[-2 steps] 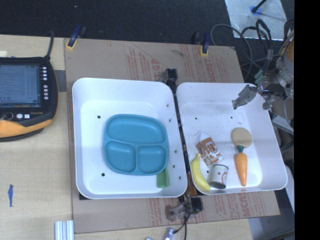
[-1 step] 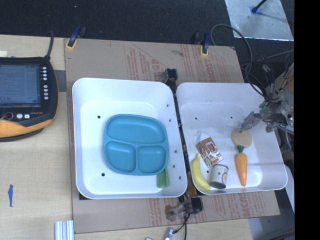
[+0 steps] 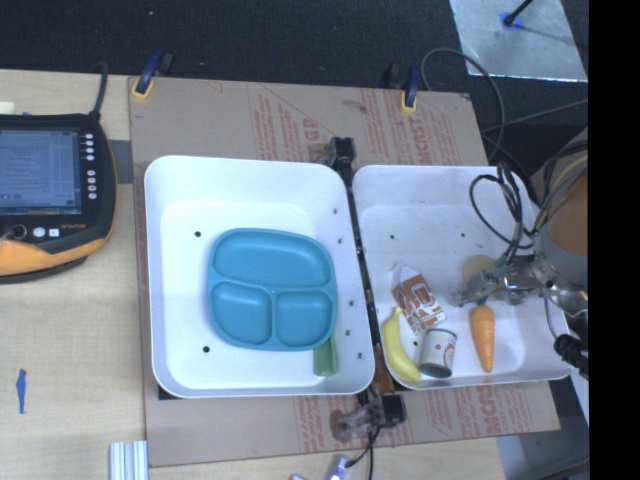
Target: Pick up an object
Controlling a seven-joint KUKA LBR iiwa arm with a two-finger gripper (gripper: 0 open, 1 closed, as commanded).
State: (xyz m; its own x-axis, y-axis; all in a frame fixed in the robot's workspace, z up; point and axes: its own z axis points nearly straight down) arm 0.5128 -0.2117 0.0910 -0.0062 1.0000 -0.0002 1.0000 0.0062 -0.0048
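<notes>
The hand [image 3: 487, 290] hangs low in the right bin [image 3: 400, 190], just above the carrot [image 3: 483, 336]; whether it is clenched I cannot tell; nothing looks lifted yet; banana [image 3: 398, 348] and can [image 3: 437, 352] lie left of the carrot, so the pick remains.

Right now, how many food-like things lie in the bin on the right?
4: a banana at the front left, a can touching it, a brown packet just behind them, and a carrot further right. The arm may hide more.
</notes>
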